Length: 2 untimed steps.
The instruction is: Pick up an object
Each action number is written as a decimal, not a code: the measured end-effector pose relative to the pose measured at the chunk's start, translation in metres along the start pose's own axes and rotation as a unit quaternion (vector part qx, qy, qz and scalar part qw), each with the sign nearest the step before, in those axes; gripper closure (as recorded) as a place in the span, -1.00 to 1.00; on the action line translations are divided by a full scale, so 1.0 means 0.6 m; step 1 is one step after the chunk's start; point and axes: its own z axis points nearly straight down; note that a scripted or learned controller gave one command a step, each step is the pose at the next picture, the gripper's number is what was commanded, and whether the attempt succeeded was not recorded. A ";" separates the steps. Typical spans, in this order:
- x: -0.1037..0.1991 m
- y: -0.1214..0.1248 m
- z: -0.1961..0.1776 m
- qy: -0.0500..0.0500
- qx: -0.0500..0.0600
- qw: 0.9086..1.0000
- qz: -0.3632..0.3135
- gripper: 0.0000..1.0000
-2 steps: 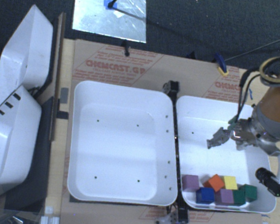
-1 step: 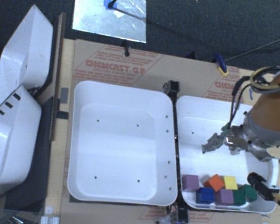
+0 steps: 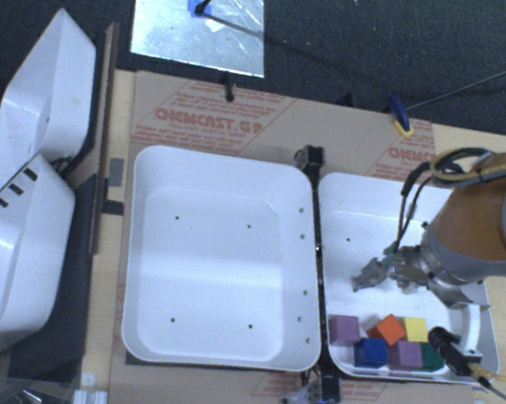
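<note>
six small blocks lie huddled at the lower right of the frame, in the right bin's near corner: a purple block, a blue block, an orange block tilted on edge, a yellow block, a mauve block, and a green block partly hidden.

Dark carpeted floor around a cardboard-topped bench, a shiny foil sheet beyond it.
</note>
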 end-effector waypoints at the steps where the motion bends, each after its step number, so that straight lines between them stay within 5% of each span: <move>1: 0.000 0.003 -0.022 0.000 -0.003 1.000 0.000 1.00; 2: -0.014 0.001 -0.120 -0.001 -0.005 1.000 0.000 1.00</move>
